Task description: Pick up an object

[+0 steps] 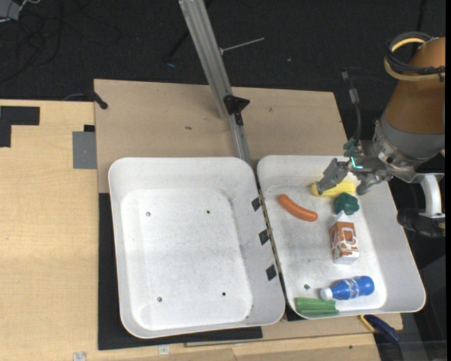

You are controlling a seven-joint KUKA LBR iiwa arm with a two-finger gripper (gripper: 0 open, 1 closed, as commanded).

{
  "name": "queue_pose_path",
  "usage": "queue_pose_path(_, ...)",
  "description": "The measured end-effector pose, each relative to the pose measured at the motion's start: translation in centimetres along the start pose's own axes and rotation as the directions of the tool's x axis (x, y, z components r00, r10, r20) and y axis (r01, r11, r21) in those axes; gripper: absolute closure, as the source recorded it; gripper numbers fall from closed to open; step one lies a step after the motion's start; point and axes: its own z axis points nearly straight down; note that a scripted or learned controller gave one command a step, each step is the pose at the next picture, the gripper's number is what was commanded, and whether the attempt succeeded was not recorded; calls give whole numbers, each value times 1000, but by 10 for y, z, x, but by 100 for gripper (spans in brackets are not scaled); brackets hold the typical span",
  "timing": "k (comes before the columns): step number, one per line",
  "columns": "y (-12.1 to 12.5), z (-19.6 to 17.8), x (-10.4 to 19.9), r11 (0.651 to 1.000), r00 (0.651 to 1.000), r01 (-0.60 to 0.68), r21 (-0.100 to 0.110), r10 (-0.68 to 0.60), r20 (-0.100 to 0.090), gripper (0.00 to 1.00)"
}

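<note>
A metal rail (210, 59) stands up and left of the jaws. A white bin (135, 194) (the left one) lies well left of them, with black clips (264, 237) nearer.

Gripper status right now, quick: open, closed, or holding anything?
Gripper: open, fingers spread above the yellow toy in the right bin, nothing held between them.

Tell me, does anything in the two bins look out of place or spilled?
Nothing looks spilled or damaged. One small oddity: the green object at the right bin's near edge lies on the rim, beside the blue bottle.
</note>
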Motion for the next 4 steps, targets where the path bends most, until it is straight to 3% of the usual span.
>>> queue_pose_path(1, -7, 63, -2, 1000, 1000, 0, 7, 0, -1, 0)
queue_pose_path(3, -6, 157, -2, 1000, 1000, -1, -2, 1, 1, 0)
queue_pose_path(4, -7, 146, -4, 1000, 1000, -7, -2, 7, 0, 100)
